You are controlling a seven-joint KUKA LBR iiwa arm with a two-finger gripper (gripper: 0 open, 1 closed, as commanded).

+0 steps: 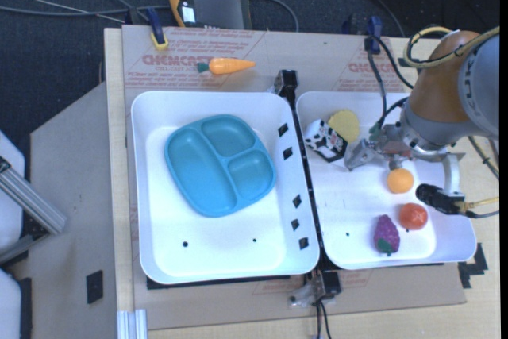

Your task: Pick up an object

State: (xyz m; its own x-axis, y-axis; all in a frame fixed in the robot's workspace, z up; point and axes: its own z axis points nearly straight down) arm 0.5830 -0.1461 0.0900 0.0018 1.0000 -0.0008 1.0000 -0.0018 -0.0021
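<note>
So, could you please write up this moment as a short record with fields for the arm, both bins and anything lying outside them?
arm: reaches in from the right, end effector low over the right bin
left bin: blue divided plate
right bin: black-and-white toy, yellow piece, orange ball, red tomato, purple fruit
outside bins: toy carrot on the board behind the left bin
held object: none seen between the fingers
</note>
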